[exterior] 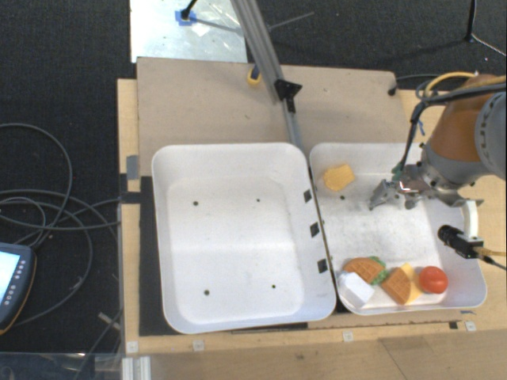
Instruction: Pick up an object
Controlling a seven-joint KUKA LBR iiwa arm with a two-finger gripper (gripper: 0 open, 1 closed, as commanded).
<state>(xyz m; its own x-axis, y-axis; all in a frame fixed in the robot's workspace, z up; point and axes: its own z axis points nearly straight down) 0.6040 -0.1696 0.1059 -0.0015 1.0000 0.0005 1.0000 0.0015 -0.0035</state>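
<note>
Camera view: gripper [386, 195] mid right bin [475, 295], clear of rims.

A single fixed camera is looking down at a slant from above the counter [348, 109], taking in both white bins [238, 236] side by side, dark floor around them, and the arm [463, 137] reaching in from the frame's right, from a moderate distance overhead.

I see even, bright overhead light; the white bins [230, 236] nearly wash out. Shadows are soft and short. Glare marks the floor patch [190, 18]. Focus is slightly soft throughout.
</note>
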